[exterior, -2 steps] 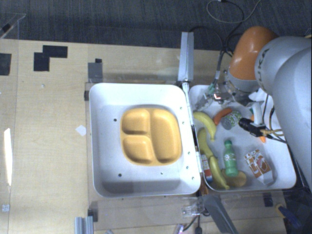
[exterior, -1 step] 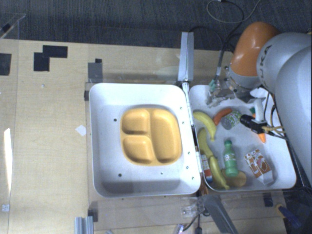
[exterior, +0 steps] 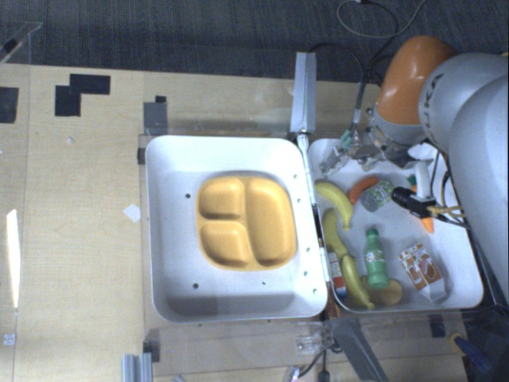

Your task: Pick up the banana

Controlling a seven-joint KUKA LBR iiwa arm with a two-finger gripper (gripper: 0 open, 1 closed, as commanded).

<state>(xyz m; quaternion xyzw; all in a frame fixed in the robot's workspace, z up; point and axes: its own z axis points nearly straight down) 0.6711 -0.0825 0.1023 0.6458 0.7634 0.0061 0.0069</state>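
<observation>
Since it's just the one overhead camera view, everything comes from that angle. Two white bins sit side by side on the wooden bench [exterior: 71,237]. The left bin [exterior: 171,293] holds a yellow three-compartment tray [exterior: 246,220] sitting roughly in its middle.

The right bin [exterior: 465,289] is the cluttered one. There's more than one banana in there. The clearest banana [exterior: 337,200] lies near the bin's left wall toward its 10 o'clock corner, a curved one with its long axis running from about 10 o'clock down to 4 o'clock, lower tip pointing to the bin's middle. A second banana [exterior: 332,235] sits just below it, running closer to 12-to-6 along the left wall, and a third banana [exterior: 355,281] carries on toward the 6 o'clock edge. A green bottle [exterior: 375,259] lies just beside that one, with a small printed carton [exterior: 421,266] at its 3 o'clock.

The arm [exterior: 469,94] comes in from 3 o'clock, big grey body, orange band up top, wrist bent down over the right bin's 12 o'clock edge. The gripper [exterior: 352,151] sits there near the back wall, at about 1 o'clock from the top banana and apart from it. Can't tell if its fingers are spread or closed, too small and cluttered, and nothing visibly sits between them.
</observation>
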